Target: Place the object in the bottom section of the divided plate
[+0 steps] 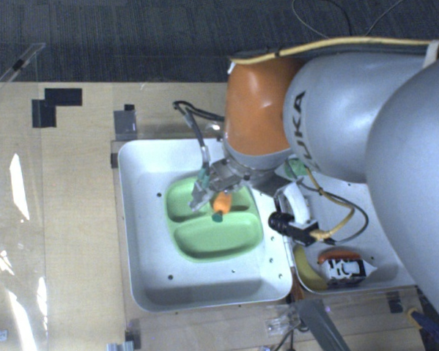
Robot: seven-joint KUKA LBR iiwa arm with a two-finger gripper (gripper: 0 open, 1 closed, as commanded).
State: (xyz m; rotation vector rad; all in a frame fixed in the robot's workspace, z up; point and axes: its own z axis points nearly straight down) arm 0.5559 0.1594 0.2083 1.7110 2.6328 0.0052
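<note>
A green divided plate (208, 238) lies in the left white bin (145, 234). Its wide bottom section faces the front; smaller sections lie behind, partly hidden by the arm. My gripper (211, 190) hangs over the plate's dividing ridge, reaching in from the right. A small orange object with a green end (221, 205), like a toy carrot, sits right below the gripper at the ridge, at the back edge of the bottom section. Whether the fingers touch it I cannot see.
The grey arm with its orange band (256, 107) covers the back right of the left bin and much of the right bin. In the right bin lie a yellow dish (307, 271) and an orange and black item (342, 266). Cables loop beside the wrist.
</note>
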